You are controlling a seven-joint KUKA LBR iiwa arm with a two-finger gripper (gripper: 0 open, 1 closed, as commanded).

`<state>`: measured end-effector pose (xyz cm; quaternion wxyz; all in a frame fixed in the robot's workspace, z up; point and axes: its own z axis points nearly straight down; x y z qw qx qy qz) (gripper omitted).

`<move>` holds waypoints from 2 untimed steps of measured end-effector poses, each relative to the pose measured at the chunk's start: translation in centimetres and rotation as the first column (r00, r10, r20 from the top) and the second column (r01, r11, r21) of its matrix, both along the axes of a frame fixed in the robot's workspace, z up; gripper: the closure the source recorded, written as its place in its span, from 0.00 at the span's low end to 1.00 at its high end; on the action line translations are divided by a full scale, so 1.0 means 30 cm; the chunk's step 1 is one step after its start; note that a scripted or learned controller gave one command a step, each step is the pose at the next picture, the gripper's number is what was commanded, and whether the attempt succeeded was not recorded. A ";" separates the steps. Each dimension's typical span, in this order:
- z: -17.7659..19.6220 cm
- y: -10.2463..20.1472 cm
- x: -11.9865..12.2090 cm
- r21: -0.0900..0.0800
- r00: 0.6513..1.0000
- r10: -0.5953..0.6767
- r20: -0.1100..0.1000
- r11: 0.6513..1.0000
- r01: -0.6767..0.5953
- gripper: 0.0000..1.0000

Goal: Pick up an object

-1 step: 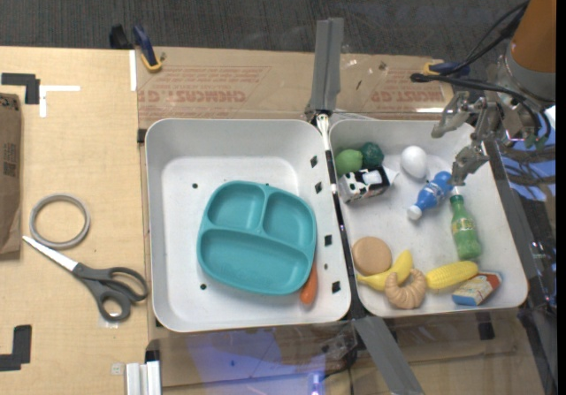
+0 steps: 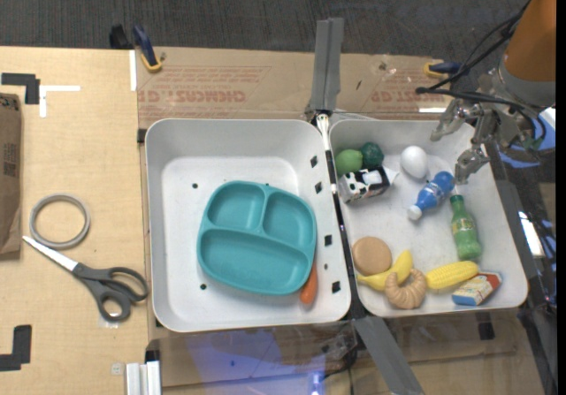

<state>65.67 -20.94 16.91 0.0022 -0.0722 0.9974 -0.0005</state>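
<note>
My gripper point(image 2: 453, 153) hangs over the far right part of the right bin point(image 2: 508, 208), open, with nothing between its fingers. Just left of it lies a white egg point(image 2: 413, 160). A blue bottle point(image 2: 432, 193) lies below it and a green bottle point(image 2: 463, 227) nearer the front. Further left are a green ball point(image 2: 349, 160), a dark green ball point(image 2: 371, 153) and a black-and-white cow toy point(image 2: 364, 183). Along the bin's front lie a brown bun point(image 2: 372, 254), a banana point(image 2: 389, 274), a croissant point(image 2: 407, 290), a corn cob point(image 2: 451, 276) and a small carton point(image 2: 475, 289).
The left bin point(image 2: 168, 208) holds a teal divided plate point(image 2: 258, 237) with an orange carrot point(image 2: 309, 287) at its front right. On the bench to the left lie scissors point(image 2: 93, 278) and a tape roll point(image 2: 59, 219). A grey divider post point(image 2: 325, 66) stands behind the bins.
</note>
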 end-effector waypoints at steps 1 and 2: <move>-0.182 -0.045 0.024 -0.004 0.994 -0.106 0.015 0.994 0.106 0.00; -0.250 -0.040 -0.053 0.001 0.977 -0.215 0.001 0.977 0.215 0.00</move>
